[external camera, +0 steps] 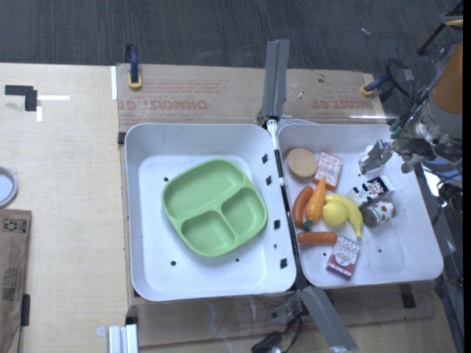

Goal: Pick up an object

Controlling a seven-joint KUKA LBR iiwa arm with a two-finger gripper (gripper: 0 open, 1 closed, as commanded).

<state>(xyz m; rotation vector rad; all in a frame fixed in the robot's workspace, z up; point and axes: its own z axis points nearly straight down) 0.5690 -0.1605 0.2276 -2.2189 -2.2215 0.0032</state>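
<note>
Camera view shows the end effector [377, 155] above the right bin [430, 256]; I cannot tell its state. Crowded toys there, like the spotted can [378, 212], risk a glancing, slipped grasp.

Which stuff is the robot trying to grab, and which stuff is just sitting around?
For the job:
gripper
carrot
banana
lemon
sausage
round bun
spotted can

Just lying about:
green divided plate
orange clamp
tape roll
</note>
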